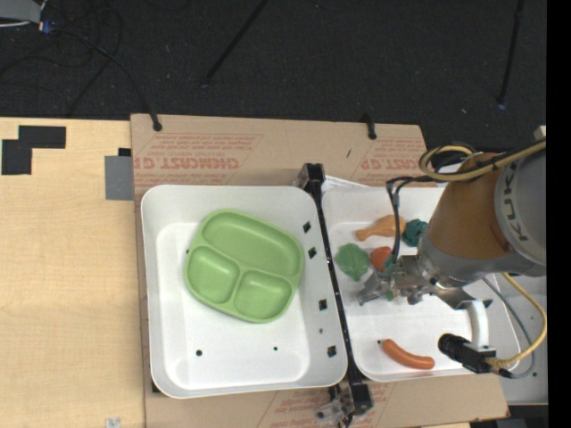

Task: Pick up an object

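Note:
My gripper (pixel 381 288) hangs low over the middle of the right bin (pixel 357 205), under the orange wrist band. A green soft object (pixel 351 260) lies just left of it. A small red-orange piece (pixel 381 257) sits right behind the fingers. An orange carrot-like toy (pixel 378 229) and a teal object (pixel 415 232) lie toward the back. A red-orange sausage (pixel 408 356) rests near the front wall. Nothing shows between the fingers.
The left bin (pixel 169 346) holds a green three-compartment plate (pixel 244 265). A black divider (pixel 328 279) runs between the bins. Cables loop beside the arm on the right. Cardboard lies under both bins.

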Available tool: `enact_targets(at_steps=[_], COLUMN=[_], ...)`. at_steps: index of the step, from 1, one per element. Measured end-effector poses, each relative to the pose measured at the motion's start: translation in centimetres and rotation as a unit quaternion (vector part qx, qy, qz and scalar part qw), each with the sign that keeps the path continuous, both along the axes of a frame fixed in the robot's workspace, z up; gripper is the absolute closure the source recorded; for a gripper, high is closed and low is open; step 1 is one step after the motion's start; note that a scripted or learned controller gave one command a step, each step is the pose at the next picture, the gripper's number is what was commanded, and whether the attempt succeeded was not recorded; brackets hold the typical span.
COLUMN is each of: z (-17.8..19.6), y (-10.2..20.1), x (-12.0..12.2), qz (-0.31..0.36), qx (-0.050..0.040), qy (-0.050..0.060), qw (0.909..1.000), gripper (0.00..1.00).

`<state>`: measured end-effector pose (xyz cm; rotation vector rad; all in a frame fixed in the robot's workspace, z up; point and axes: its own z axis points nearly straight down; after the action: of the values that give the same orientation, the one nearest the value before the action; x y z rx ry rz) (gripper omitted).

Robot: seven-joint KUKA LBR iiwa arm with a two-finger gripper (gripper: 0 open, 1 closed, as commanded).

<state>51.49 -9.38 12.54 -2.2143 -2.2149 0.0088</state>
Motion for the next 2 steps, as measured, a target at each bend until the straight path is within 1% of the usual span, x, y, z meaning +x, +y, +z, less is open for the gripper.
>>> enact_targets(at_steps=[1, 2], z=[1.3, 7.6], y=[-0.2, -0.4], x=[0.1, -0.1], qz=[-0.003, 0.000], qx=[-0.0006, -0.0014], qy=[-0.002, -0.006], qw=[1.0000, 1.0000], gripper=[1.00, 1.00])
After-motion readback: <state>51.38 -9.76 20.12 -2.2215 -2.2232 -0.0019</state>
